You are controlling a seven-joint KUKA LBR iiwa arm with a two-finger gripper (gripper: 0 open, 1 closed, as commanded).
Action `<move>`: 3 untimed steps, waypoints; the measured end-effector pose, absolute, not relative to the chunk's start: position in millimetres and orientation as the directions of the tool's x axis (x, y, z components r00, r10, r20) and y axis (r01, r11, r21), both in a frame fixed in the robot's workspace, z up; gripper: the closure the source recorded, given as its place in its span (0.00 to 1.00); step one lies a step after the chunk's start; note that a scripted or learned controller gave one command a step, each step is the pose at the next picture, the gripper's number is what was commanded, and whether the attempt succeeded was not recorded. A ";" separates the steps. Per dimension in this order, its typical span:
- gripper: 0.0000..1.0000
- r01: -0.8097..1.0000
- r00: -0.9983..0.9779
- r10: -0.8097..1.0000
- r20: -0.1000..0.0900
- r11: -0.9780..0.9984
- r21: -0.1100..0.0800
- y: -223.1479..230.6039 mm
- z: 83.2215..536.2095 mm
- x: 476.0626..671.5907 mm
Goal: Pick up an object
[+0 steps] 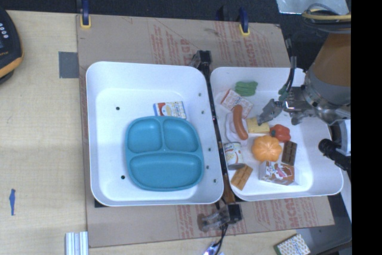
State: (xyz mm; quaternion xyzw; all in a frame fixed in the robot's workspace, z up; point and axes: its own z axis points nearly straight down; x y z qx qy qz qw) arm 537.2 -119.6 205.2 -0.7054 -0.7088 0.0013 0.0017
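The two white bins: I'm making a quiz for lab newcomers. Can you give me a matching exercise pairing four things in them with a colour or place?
Things:
1. divided plate
2. round toy pumpkin
3. toy hot dog
4. small carton

Descriptions:
A. orange, in the right bin
B. in the left bin, just behind the plate
C. blue, three compartments
D. long and reddish, in the right bin

Pairs: 1-C, 2-A, 3-D, 4-B

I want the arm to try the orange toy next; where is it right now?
The orange toy lies in the right bin, between the red piece above it and the printed packet below.
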 end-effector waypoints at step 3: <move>0.00 1.000 -0.005 1.000 -0.003 0.005 0.004 -104.0 92.8 559.1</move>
